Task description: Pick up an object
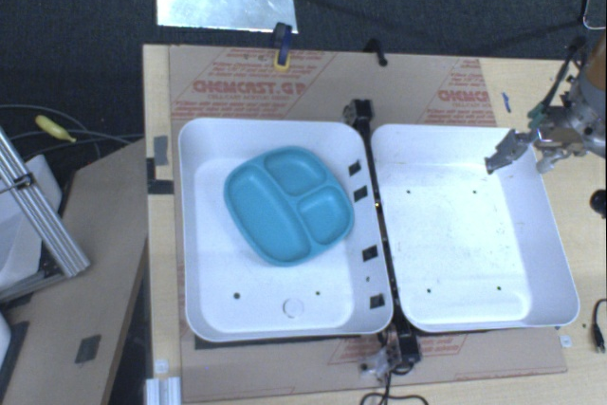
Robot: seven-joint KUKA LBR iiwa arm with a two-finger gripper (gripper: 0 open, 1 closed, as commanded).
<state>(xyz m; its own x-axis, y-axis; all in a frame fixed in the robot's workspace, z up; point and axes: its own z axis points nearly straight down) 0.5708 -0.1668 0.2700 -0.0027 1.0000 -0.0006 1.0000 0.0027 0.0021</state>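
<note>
Board [247,81] under bins: red print "CHEMCAST GP". Left bin [204,299]: blue tray [287,204], three compartments, centred, room all round. Right bin [474,299]: bare floor. Gripper [524,154] above its far right edge, fingers spread, holding nothing.

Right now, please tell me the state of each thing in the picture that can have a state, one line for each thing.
Blue plate: lying flat in the left bin, right side up, its three compartments facing up, untouched.
Left bin: holds the blue plate.
Right bin: the tool hangs over its upper right corner.
Tool: at the right bin's far right, holding nothing that I can see.
</note>
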